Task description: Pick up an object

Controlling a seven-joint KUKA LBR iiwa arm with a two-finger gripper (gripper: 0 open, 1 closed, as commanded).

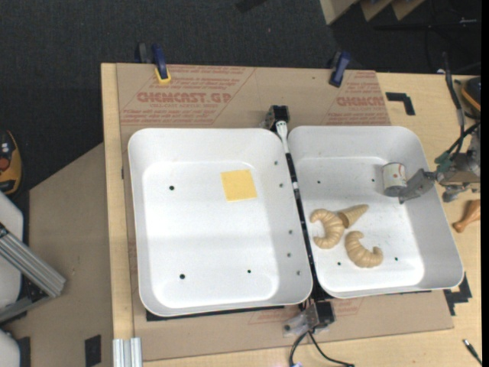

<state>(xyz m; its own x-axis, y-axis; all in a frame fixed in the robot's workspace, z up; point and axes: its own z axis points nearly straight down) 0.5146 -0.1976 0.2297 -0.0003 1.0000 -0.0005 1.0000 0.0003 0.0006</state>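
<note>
Cardboard-covered bench (229, 90), two white bins. In the right bin (359, 136) the gripper (415, 184), its opening impossible to tell, hangs against or just beside a pale cylinder (393, 176), probably lining up on it; croissants (328, 229) lie nearer, a yellow square (238, 184) left.

A shallow white plastic bin (206, 251) and its twin (344, 155) sit side by side, edges touching, on a brown paper-faced board with red lettering (191, 94). The board lies on the pale wooden tabletop (76, 205). Two blue clamps (159, 60) (339, 67) grip the board's far edge.
</note>
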